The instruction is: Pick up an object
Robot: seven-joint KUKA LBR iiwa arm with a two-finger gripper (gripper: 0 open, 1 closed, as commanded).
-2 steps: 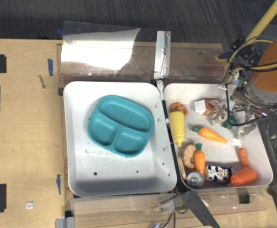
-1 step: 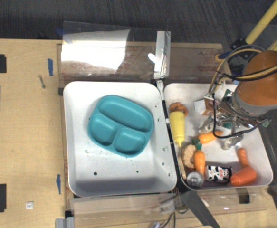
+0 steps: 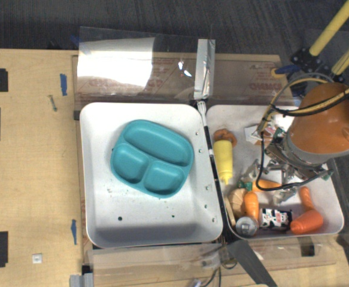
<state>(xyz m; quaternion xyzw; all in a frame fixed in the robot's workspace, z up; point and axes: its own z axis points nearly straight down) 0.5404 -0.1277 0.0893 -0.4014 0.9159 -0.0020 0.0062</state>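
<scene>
The right bin (image 3: 333,217) serves as the landmark here. The arm, with its orange band (image 3: 325,127), hangs low over that bin's right half, and the gripper (image 3: 276,175) reaches down among the clutter near the bin's middle — whether it is open or closed cannot be told, since metal parts and cables blur together there. Along the bin's left wall lies a yellow bottle-shaped toy (image 3: 224,160) with a brown cap (image 3: 224,136) at its far end. Nearer the bin's front, just left of the gripper, stands a small orange carrot (image 3: 251,205), with a pale round piece (image 3: 239,199) touching it on the left. At the front rim sit a silver can (image 3: 245,225) and a small black-and-white box (image 3: 276,219), side by side. In the front right corner rests a larger orange carrot (image 3: 307,221); another orange piece (image 3: 306,196) lies just behind it. To the left of this bin — sharing a wall with it — the left bin (image 3: 96,160) holds a teal divided plate (image 3: 152,157) near its middle. Both bins rest on the counter (image 3: 24,178).
</scene>
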